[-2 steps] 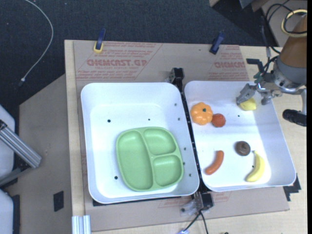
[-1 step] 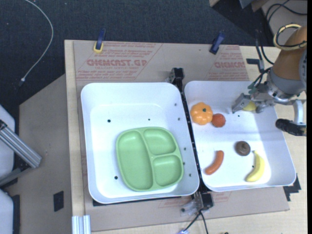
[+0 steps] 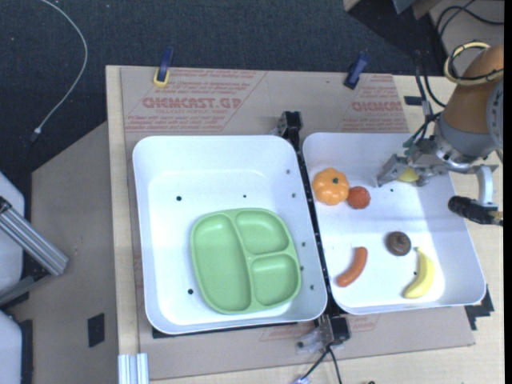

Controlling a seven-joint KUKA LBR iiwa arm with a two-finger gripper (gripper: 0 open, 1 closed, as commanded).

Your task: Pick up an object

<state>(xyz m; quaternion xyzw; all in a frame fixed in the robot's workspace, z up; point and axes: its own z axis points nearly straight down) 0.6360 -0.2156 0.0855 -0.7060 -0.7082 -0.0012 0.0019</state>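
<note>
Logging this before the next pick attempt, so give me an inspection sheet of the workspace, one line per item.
Surface: brown board bearing left bin and right bin.
Job's things: in the right bin, orange pumpkin-like toy touching red ball; sausage, brown round piece, banana.
Clutter: green divided plate in the left bin.
Gripper: gripper low over the right bin's far end, something yellow at it.
Cables: white cable on the floor.
Surroundings: dark carpet, blue clamps.
</note>
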